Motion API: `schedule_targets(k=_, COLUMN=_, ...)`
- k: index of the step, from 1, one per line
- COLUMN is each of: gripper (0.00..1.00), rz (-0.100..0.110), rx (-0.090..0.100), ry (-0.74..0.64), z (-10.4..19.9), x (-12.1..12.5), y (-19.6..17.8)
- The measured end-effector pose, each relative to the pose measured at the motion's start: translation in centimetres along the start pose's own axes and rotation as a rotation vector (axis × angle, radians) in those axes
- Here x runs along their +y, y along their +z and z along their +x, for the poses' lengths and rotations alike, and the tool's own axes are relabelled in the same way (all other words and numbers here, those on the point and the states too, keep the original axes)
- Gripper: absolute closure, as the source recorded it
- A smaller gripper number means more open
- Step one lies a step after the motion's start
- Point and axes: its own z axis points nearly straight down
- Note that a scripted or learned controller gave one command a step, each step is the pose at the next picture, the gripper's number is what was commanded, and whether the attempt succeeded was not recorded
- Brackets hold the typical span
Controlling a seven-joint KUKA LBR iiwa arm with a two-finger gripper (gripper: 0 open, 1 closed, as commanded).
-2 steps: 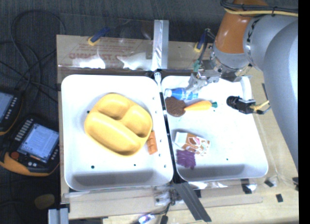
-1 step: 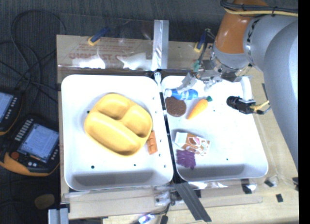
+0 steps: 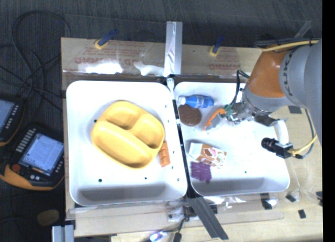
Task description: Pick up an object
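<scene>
Overhead view of 2 shallow white bins set side by side on a bench. The left bin [image 3: 78,183] holds the largest item, a yellow lobed object [image 3: 128,133], which lies near the bin's middle; a small orange piece [image 3: 164,153] lies at its right edge, beside the divider. The grey arm [image 3: 296,76] with its orange band enters from the right and reaches down into the upper part of the right bin [image 3: 261,175]. Its gripper [image 3: 234,111] sits low, just beside an orange stick-like object [image 3: 213,117]; whether it is parted or closed cannot be told. In the same bin lie a printed card [image 3: 207,154], a blue bottle [image 3: 198,101], a brown disc [image 3: 189,115] touching the bottle, and a purple piece [image 3: 200,171] just below the card.
</scene>
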Motion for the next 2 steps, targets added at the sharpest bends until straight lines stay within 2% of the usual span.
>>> schedule_targets(k=1, gripper=0.00, rz=-0.009, rx=-0.002, ry=0.047, z=-1.3, x=2.5, y=1.6)
schedule_targets(k=2, gripper=1.00, rz=-0.014, rx=-0.003, ry=0.046, z=-1.2, x=2.6, y=0.6)
